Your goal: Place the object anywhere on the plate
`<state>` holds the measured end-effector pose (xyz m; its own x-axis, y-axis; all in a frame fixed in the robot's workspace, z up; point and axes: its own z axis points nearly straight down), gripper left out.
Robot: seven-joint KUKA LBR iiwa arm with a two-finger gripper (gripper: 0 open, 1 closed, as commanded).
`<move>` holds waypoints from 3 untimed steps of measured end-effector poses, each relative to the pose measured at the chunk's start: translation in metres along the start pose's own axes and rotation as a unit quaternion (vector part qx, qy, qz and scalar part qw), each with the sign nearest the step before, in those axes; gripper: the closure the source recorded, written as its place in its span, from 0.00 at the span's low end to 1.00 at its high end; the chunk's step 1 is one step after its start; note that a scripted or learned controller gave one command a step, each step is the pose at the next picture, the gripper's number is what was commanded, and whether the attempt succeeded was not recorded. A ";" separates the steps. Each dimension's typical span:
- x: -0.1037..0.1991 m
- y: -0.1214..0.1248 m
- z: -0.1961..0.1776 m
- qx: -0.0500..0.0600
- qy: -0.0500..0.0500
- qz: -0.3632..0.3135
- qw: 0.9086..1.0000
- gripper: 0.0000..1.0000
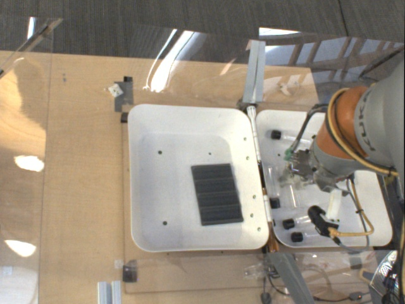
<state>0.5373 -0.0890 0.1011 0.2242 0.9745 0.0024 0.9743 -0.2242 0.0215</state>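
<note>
While looking down on the worktop (76, 201), seeing the grey arm (380, 119) with its orange band reaching in from the right and hanging over the right bin (380, 236), with the tool (297, 170) sitting low above that bin's left half. Not managing to tell the tool's state, open or closed, from this angle. Spotting several small black objects (274, 133) lying on the right bin's floor: one near the upper left corner, one just beside the left wall, two close together near the lower rim. Finding the dark ribbed plate (217, 194) lying flat in the left bin (145, 125), somewhat right of its middle, separated from the objects by the two bins' adjoining walls.
</note>
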 end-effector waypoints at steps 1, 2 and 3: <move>0.001 0.002 -0.011 -0.002 0.001 -0.002 1.000 1.00; 0.096 -0.003 -0.084 0.008 0.001 -0.065 0.998 1.00; 0.097 -0.067 -0.085 0.010 0.000 0.036 0.999 1.00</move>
<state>0.4919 0.0203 0.1845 0.2940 0.9558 0.0025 0.9558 -0.2940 0.0013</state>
